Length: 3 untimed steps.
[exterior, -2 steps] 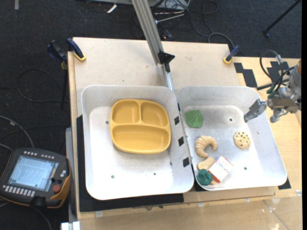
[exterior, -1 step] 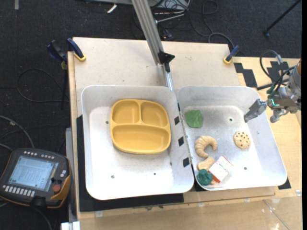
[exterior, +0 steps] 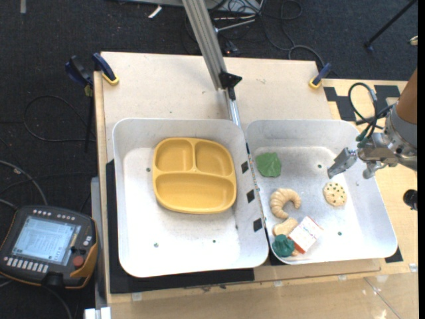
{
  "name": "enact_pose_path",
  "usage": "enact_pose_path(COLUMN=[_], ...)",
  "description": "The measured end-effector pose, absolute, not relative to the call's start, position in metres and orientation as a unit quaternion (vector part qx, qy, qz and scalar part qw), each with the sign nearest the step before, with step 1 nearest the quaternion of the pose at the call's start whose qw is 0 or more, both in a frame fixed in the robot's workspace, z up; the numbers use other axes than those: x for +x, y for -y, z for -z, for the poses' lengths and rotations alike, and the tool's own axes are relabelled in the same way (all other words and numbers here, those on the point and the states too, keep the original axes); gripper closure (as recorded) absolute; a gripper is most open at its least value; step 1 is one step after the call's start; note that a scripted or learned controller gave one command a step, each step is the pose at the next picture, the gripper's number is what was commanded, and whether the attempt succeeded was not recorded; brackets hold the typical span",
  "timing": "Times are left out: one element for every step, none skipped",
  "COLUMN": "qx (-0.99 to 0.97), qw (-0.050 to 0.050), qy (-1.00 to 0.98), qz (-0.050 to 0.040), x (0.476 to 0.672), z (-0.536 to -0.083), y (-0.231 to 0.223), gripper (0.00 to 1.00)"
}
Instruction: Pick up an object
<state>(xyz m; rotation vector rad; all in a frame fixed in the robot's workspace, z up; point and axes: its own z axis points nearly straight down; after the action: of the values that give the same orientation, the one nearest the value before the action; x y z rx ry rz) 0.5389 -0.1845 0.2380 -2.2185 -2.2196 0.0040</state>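
The right bin (exterior: pixel 372 238) holds a green leaf-shaped piece (exterior: pixel 269 164), a tan croissant (exterior: pixel 285 201), a round chip cookie (exterior: pixel 335 193), a white and red box (exterior: pixel 306 234) and a small dark green item (exterior: pixel 284 246). My gripper (exterior: pixel 356 165) hangs over the right bin's upper right part, just above and to the right of the cookie. Its fingers (exterior: pixel 341 162) stand open with nothing between them.
The left bin (exterior: pixel 133 244) holds a yellow divided plate (exterior: pixel 195 175). A grey metal pole (exterior: pixel 209 38) slants down to the wall between the bins. Yellow clamps (exterior: pixel 109 77) sit at the bench's back corners. A teach pendant (exterior: pixel 46 244) lies at the lower left.
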Motion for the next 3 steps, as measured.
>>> enact_pose_path(qx=[-0.707,-0.707,-0.707], qw=[0.003,0.003,-0.001], qy=[0.707,0.707,0.707], qz=[-0.0017,-0.0016,0.0003], x=[0.544,0.542,0.545], z=[-0.177,-0.114,-0.128], y=[0.187,0.181,0.182], gripper=[0.0,0.0,1.0])
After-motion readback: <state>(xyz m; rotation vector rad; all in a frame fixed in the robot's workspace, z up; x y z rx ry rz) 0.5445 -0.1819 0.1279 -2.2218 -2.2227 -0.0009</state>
